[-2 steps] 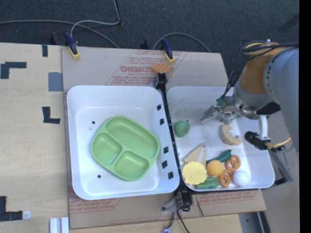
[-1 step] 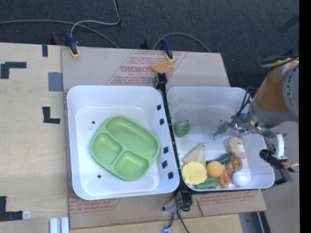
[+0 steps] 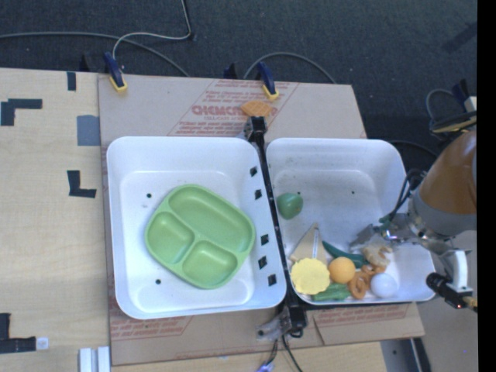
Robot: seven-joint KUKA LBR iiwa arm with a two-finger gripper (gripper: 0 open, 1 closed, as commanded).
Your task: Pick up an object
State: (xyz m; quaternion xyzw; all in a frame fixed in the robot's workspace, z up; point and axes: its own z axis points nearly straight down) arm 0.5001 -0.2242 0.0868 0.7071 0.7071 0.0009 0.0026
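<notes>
So the reach-in step looks to be in hand here: the gripper is lowered into the right bin, just above the toy food heaped in that bin's near corner. Whether the gripper is spread or closed can't be told from this slanted view, and nothing can be made out pinched in it.

Right under the tip, a beige piece is found. Just left of that an orange ball is sat, with a white ball just in front of the tip. Further left, a yellow piece and a wedge are piled, and a green ball is left on its own well beyond them.

Probably a clean close on one piece is needed next, which is tricky as they're all touching.

The left bin is taken up by a green tray. Both bins are set on cardboard clamped to a wood bench; dark carpet with cables is seen behind.
</notes>
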